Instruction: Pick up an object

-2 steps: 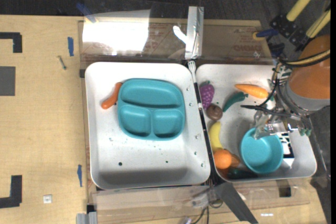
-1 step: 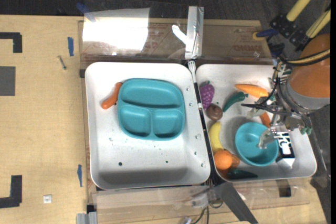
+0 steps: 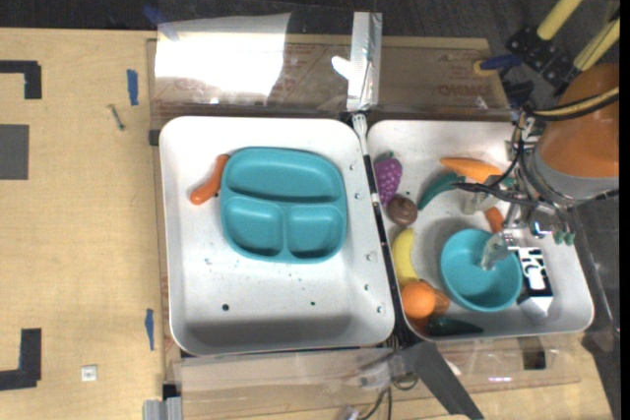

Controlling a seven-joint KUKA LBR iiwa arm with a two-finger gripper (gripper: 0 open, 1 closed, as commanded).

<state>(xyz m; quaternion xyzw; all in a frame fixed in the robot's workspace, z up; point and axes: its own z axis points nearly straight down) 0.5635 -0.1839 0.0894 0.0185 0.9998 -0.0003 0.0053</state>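
The right bin (image 3: 579,312) holds a teal bowl (image 3: 471,282), an orange (image 3: 417,300), a yellow banana (image 3: 404,256), a brown round piece (image 3: 402,208), purple grapes (image 3: 388,176), a green curved piece (image 3: 439,187) and an orange carrot (image 3: 471,169). My gripper (image 3: 490,253) reaches down from the right and hangs over the bowl's upper right part, at or just inside its rim. I see nothing held in it. The grey arm with its orange band (image 3: 587,128) hides the bin's far right corner.
The left bin (image 3: 187,310) carries a teal divided plate (image 3: 285,202), with an orange sausage-like piece (image 3: 207,182) against the plate's left edge. A ridge (image 3: 372,211) separates the two bins. A clear plastic sheet (image 3: 226,59) lies behind the left bin.
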